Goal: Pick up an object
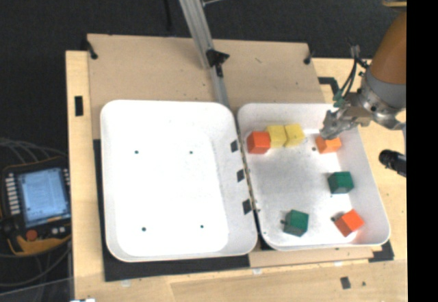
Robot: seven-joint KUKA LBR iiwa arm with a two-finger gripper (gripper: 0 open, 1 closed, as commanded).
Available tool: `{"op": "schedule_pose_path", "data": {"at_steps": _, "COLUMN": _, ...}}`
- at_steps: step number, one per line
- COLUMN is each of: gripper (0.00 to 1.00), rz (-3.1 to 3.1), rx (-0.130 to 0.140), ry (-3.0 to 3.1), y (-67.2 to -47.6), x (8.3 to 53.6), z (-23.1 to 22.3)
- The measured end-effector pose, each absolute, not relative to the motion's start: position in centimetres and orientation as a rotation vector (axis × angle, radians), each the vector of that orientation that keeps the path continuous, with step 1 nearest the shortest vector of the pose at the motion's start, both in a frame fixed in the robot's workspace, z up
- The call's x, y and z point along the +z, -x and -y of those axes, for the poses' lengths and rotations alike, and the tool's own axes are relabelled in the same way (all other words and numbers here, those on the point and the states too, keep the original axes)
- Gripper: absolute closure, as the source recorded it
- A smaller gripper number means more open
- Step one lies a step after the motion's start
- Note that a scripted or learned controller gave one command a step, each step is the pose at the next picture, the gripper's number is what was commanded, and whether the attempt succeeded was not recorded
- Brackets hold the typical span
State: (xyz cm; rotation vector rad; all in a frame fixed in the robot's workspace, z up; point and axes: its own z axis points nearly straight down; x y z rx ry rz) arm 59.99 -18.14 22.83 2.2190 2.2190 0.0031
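- The gripper (pixel 331 131) sits right over an orange block (pixel 329 145) in the right bin (pixel 375 177).
- I cannot tell if it holds anything.
- Two yellow blocks (pixel 285 135) sit left of that orange block.
- Green blocks (pixel 340 182) lie below it.

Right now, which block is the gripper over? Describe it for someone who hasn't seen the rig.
Look in the right bin, along its far edge. The gripper hangs over a small orange block near the far right corner. It sits alone, apart from the orange-yellow-yellow row to its left.

even overhead light, soft focus, faint shadows
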Motion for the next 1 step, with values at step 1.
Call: {"op": "schedule_pose_path", "data": {"at_steps": 1, "gripper": 1.00, "rz": -2.229, "rx": 0.003, "ry": -2.213, "y": -59.87, "x": 23.57, "z": 12.56}}
